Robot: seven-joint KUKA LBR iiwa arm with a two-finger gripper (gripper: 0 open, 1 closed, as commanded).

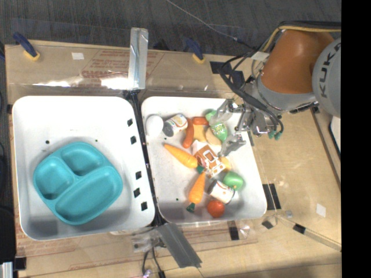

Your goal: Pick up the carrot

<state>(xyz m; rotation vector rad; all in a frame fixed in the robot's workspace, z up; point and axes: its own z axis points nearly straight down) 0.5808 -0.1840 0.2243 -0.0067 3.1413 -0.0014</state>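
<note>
Two carrot-like toys lie in the right bin (155, 197). One orange carrot (180, 156) lies slantwise near the bin's middle. A second orange carrot (197, 190) with a green tip points toward the front. My gripper (229, 127) hangs over the bin's right part, above a green and white toy (217, 130), to the right of both carrots. Its fingers (236, 143) stand apart with no carrot between them. The gripper looks open.
Several other toys crowd the right bin: a white cup (154, 124), an orange piece (189, 133), a patterned box (210, 161), a green item (233, 180) and a red ball (215, 208). A teal divided plate (77, 181) sits in the left bin (35, 112).
</note>
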